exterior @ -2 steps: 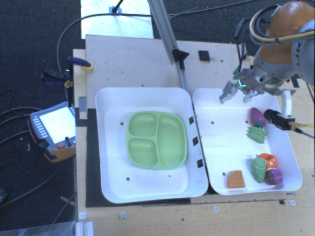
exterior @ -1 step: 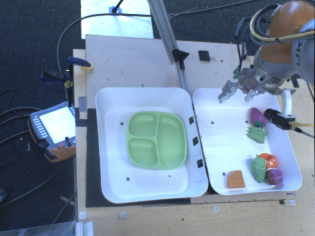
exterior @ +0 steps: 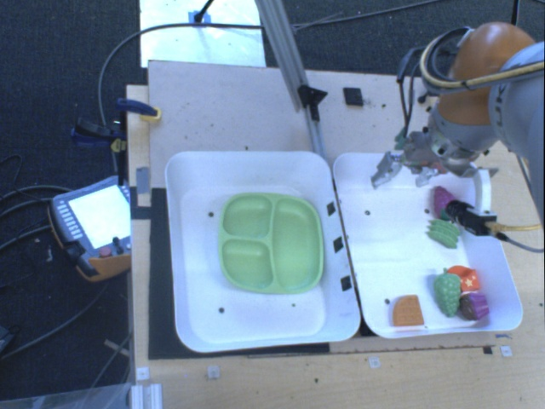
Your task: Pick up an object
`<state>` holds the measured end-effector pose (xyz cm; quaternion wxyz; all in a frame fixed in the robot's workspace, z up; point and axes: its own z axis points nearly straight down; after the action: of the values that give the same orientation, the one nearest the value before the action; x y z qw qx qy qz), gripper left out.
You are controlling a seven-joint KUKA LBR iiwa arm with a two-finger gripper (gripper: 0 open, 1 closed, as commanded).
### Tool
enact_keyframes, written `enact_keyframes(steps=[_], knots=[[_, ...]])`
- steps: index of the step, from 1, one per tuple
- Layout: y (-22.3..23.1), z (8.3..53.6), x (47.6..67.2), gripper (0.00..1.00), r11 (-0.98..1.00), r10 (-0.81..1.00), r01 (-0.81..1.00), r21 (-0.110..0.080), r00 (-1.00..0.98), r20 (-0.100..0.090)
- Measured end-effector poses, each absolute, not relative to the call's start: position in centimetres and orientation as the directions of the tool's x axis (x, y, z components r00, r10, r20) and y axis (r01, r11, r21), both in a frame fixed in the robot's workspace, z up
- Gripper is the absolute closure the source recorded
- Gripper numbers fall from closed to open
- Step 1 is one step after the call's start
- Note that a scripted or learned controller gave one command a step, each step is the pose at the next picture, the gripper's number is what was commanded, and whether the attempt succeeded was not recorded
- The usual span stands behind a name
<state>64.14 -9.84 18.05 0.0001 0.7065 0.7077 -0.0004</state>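
Over the far edge of the right bin (exterior: pixel 358 228), the hand (exterior: pixel 400 167) hangs with nothing between its spread fingers. The purple toy (exterior: pixel 442 201) lies nearest, just toward the right wall. More toys sit in the near right corner.

Tool (exterior: pixel 407 167) above right bin (exterior: pixel 375 254); green plate (exterior: pixel 271 243) in left bin (exterior: pixel 192 228).

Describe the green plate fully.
The green plate is a pale green, rounded-square tray, plastic by its look, with three compartments: two on the left, one tall on the right. It lies flat, right side up, near the middle of the left bin, resting on its floor. Nothing lies in it or touches it otherwise.
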Motion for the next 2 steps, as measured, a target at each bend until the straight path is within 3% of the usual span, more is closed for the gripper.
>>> enact_keyframes(steps=[2], knots=[[-9.8, 8.4, 63.6, 0.00, 0.001, 1.000, 1.000, 0.001, -0.001, -0.001]])
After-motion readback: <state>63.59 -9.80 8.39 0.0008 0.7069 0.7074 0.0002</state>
